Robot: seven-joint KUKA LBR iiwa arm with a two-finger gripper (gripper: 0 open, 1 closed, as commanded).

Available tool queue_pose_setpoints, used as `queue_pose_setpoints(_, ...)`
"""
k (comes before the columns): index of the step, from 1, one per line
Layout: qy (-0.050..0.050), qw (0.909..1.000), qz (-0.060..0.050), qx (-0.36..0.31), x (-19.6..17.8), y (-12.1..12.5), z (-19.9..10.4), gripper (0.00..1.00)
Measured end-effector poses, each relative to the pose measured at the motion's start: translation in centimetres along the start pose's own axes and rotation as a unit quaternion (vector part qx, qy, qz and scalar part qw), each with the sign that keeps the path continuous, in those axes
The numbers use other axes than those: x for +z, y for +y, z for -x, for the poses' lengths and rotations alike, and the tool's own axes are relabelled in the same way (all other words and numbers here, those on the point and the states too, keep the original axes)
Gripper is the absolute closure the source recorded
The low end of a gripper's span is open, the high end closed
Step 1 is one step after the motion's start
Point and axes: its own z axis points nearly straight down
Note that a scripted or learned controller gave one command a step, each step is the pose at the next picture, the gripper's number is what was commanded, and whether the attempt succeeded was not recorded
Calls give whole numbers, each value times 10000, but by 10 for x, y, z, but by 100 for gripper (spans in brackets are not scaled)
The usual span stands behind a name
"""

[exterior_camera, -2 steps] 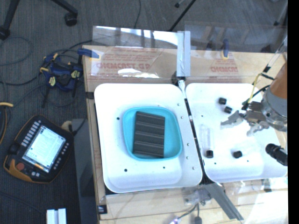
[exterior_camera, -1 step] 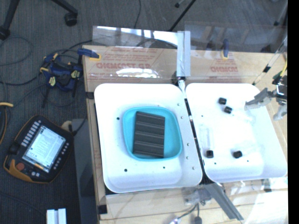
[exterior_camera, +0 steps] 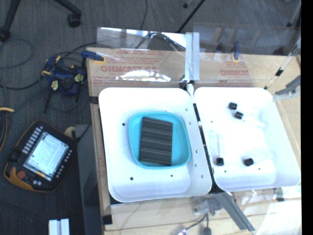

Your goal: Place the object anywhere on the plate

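Turquoise plate [exterior_camera: 182, 146] carries a dark ribbed block [exterior_camera: 156, 140] at the centre of the left bin [exterior_camera: 146, 185]

The block lies flat on the plate, its long axis running from about twelve to six o'clock with a slight lean toward one, its ridges crossing that line; four small black pieces sit scattered in the right bin [exterior_camera: 274, 175], at roughly one, two, six and seven o'clock from its middle; whether the gripper's fingers are apart or together cannot be told; judged from how things lie, the placing looks done, and any reach toward the block would come from its three o'clock side
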Motion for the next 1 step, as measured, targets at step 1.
queue_pose_setpoints(1,-1,9978,-12,660,-2,4,9,0)
